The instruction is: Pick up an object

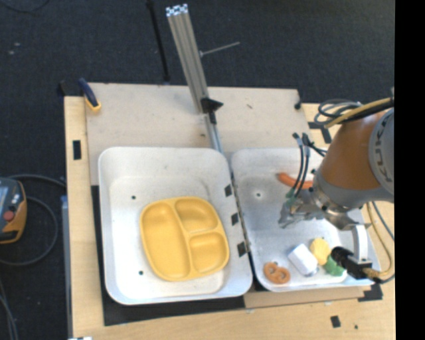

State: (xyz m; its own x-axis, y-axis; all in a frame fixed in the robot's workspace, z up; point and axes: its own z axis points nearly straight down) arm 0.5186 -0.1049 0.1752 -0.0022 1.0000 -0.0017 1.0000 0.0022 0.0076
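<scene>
A grey aluminium post (191, 60) leans across the wooden bench (146, 116) from the far edge, capped by a checkered marker (176, 10). A blue-and-yellow clamp (89, 95) grips the bench's far left corner. On the dark floor to the left sits an orange-cased device (11, 210) with black cables.

Yellow tray (184, 237) in left bin (119, 172), arm (355, 159) over right bin (255, 174)

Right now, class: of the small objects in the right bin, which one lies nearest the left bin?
The brown pretzel-shaped piece, at the right bin's front-left corner; the white block and yellow piece lie further right.
</scene>
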